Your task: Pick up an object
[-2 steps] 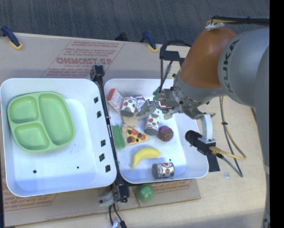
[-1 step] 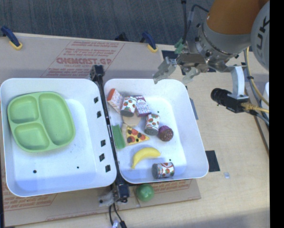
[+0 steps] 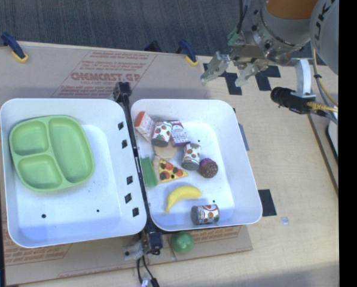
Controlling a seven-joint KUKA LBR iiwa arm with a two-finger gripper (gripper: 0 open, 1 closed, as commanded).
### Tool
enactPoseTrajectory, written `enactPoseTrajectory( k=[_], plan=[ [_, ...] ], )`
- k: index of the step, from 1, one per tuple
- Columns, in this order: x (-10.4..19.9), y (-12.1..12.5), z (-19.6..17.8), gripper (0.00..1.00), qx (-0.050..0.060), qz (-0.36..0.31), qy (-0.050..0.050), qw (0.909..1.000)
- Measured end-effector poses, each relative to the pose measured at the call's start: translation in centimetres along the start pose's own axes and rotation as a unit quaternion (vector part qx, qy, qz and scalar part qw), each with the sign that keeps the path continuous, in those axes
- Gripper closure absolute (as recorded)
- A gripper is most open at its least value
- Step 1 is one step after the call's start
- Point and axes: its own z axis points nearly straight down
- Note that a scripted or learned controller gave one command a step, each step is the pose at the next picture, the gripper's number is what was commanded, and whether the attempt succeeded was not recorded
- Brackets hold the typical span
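Observation:
My gripper [image 3: 229, 75] hangs above the bench just beyond the far edge of the right bin [image 3: 241, 160], open with nothing between its fingers. In that bin lie a yellow banana [image 3: 182, 196], a can lying on its side [image 3: 205, 214], a pizza slice [image 3: 169, 170], a dark purple round fruit [image 3: 208, 168], an upright can [image 3: 191, 156], a purple carton [image 3: 179, 133], an orange carton [image 3: 144, 125], a grey-topped box [image 3: 161, 134] and a green stick [image 3: 148, 172].
The left bin [image 3: 23, 226] holds a green divided plate [image 3: 51, 153]. A green ball [image 3: 182, 243] sits on the cardboard in front of the right bin. Blue clamps [image 3: 15, 48] grip the cardboard's far edge.

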Motion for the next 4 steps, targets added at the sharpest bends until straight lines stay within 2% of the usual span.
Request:
enactPoseTrajectory(
  k=[1,2,3,4],
  plan=[
    [-7.9,2.6,-0.7,0.0,-0.001,0.0,0.0,1.0],
    [-8.9,2.6,8.1,0.0,0.002,-0.001,0.001,1.0],
    [-8.8,2.7,6.9,1.0,0.001,-0.004,0.0,1.0],
    [-8.8,2.6,14.2,1.0,0.002,-0.001,0.001,1.0]
  ],
)
